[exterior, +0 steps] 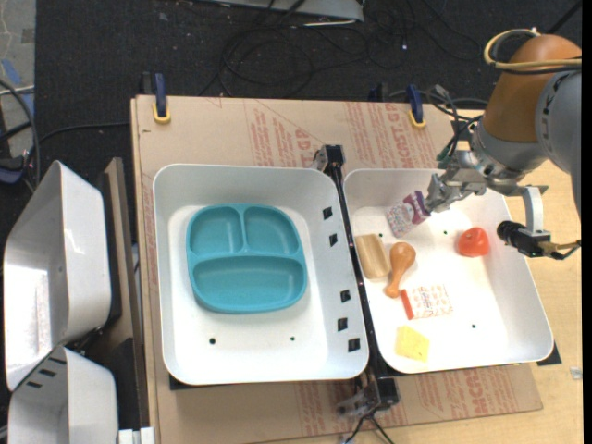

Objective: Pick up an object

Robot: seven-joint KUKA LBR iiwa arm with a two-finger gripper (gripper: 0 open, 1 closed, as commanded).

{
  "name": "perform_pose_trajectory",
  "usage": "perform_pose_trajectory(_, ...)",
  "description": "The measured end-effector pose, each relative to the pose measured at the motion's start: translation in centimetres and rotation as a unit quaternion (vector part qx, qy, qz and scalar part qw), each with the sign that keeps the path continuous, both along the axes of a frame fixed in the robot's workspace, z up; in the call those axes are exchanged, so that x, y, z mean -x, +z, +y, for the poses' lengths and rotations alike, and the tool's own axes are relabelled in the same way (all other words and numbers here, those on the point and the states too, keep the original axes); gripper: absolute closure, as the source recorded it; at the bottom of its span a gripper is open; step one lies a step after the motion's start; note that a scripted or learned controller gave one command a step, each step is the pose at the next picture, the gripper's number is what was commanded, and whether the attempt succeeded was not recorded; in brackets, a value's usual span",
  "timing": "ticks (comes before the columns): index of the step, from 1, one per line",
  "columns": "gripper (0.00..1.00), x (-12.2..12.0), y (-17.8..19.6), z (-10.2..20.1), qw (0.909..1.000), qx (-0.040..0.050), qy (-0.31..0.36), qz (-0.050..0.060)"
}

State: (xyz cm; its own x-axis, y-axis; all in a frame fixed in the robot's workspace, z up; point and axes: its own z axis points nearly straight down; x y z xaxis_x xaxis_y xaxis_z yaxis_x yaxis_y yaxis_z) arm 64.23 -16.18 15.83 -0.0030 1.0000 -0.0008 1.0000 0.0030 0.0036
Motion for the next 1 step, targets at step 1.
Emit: perform_pose_trajectory(1, 1.0, 0.38, 6.13, 0.56, 1.0, 0.0003, 0.0, -0.001)
